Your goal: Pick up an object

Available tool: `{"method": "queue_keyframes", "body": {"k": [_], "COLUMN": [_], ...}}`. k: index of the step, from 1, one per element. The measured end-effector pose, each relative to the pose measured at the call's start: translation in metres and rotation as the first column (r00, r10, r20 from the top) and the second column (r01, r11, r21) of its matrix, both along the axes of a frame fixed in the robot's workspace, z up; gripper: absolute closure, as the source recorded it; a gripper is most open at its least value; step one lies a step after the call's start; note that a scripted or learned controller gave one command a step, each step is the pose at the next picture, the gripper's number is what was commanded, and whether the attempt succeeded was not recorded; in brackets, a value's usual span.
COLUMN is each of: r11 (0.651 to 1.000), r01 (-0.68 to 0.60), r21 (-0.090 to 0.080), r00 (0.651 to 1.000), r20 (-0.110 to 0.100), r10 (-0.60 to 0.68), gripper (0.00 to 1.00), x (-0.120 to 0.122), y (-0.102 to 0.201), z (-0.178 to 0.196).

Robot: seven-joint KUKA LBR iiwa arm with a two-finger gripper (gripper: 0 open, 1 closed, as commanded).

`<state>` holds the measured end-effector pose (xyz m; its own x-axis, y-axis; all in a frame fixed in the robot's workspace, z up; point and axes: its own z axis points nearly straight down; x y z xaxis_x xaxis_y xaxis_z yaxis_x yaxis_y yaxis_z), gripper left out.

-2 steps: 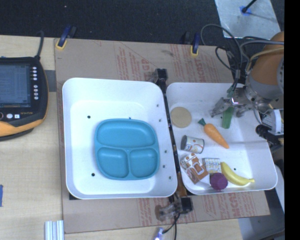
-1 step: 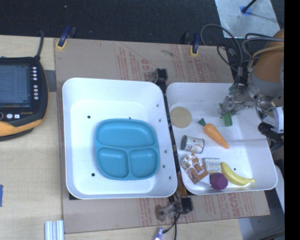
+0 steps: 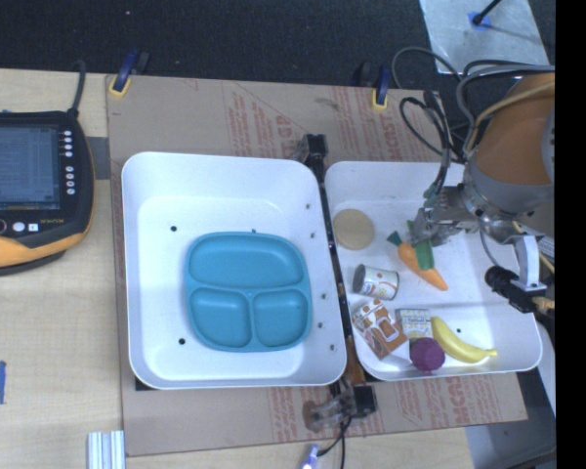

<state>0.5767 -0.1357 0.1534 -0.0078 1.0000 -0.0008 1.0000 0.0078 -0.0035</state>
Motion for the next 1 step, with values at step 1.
{"method": "queue_keyframes", "body": {"k": [1], "r11": [1.000], "r01": [0.001], "r21": [0.001], "r00": [1.000], "r20": [0.001], "r10": [-0.001], "gripper": [1.00], "x": [0.0185], "y": [0.0676], "z": [0.0471]}}
